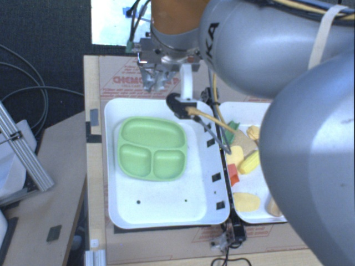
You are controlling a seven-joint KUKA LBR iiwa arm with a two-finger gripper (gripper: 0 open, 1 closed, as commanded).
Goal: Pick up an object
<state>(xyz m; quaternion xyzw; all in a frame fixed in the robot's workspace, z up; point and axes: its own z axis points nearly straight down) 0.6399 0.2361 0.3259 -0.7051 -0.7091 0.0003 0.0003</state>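
Arm [266, 43] comes in from the right, big and grey, and covers the far and right parts of the right bin [260, 218]. Gripper [157, 81] hangs over the far rim of the left bin [166, 215], above the printed cardboard [119, 79] that lies under both bins. Can't tell how far open it is, too blurred; nothing seen in its hold.

Around the bench: black cables [33, 93] loop on the dark floor at left, and a metal rail [25, 154] leans on the side table. Both are well apart from the bins. The two bins touch along a shared edge with black clips [216, 177] on it.

Left bin: a green divided plate [151, 148] lies flat in the far half, near the gripper but below it. The near half is bare white floor, so there is open room.

Right bin: crowded strip next to the shared edge. There is a green piece [233, 125] at the far end, then a tan block [241, 140], a yellow corn cob [248, 162] touching it, a red piece [233, 176] just beside the cob, and a pale yellow lump [246, 201] nearer. The rest is hidden under the arm.
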